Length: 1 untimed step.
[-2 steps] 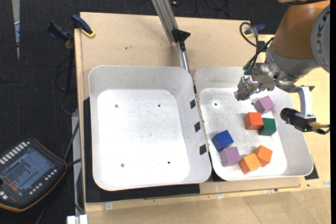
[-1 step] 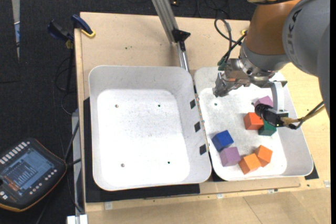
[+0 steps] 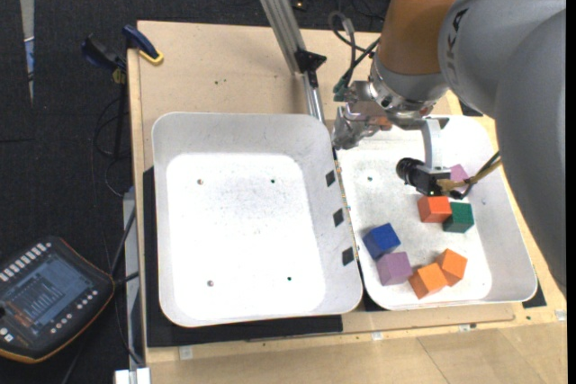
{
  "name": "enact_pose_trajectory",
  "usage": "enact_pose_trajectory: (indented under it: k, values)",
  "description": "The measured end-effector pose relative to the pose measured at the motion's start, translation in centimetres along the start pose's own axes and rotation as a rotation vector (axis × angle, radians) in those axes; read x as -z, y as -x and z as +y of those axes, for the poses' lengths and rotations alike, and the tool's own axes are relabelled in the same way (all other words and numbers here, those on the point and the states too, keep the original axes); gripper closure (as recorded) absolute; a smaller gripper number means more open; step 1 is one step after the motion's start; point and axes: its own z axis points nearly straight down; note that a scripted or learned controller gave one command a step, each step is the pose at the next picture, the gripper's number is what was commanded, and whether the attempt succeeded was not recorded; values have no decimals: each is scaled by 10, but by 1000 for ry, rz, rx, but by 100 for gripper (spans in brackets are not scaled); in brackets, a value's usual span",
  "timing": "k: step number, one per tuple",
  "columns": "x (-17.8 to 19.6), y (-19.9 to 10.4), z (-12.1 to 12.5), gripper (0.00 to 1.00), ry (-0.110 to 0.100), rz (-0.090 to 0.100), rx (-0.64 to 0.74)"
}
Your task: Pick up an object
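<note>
Camera view: I see the gripper over the right bin's upper left corner; I cannot tell its state. The blocks lie in this bin: blue, purple, two orange, red, green. The left bin adjoins it.

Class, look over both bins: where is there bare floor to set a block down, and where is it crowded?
The left bin offers bare floor from wall to wall. In the right bin, blocks crowd the near half: blue block, purple block, two orange blocks, red block, green block. A small bare patch lies between the gripper and the blue block.
</note>
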Motion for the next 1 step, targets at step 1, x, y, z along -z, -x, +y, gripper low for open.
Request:
enact_pose_trajectory:
  k: [1]
  values:
    - [15,-53,20,100,1,1,0]
